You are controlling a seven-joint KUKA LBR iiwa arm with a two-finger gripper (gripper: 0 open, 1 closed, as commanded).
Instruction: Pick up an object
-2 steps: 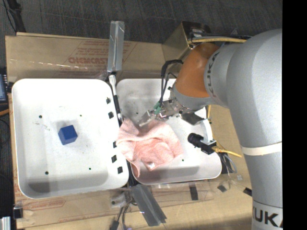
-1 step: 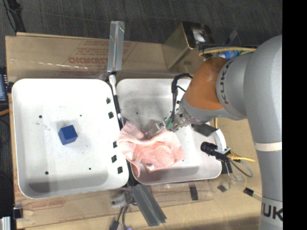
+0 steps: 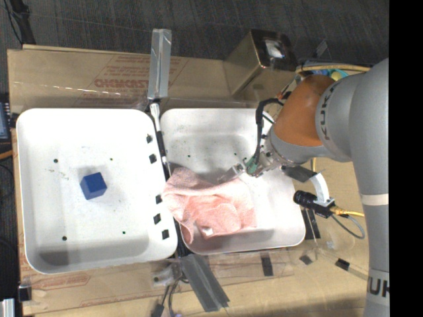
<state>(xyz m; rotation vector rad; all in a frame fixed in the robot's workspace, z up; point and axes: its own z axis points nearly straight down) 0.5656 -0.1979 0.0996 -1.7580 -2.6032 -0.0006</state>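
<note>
The gripper (image 3: 246,168), whose state I cannot tell, hangs at the upper edge of the pink cloth (image 3: 211,205) in the right bin (image 3: 198,121), where a shallow pinch could slip off the limp fabric.

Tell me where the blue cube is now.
The blue cube lies alone in the left bin, left of its middle, far from the pink cloth in the right bin.

Overhead lighting, even and bright; frame slightly soft.
White bins (image 3: 86,127) are glaring mildly; the arm (image 3: 344,117) is casting faint shadow.
</note>
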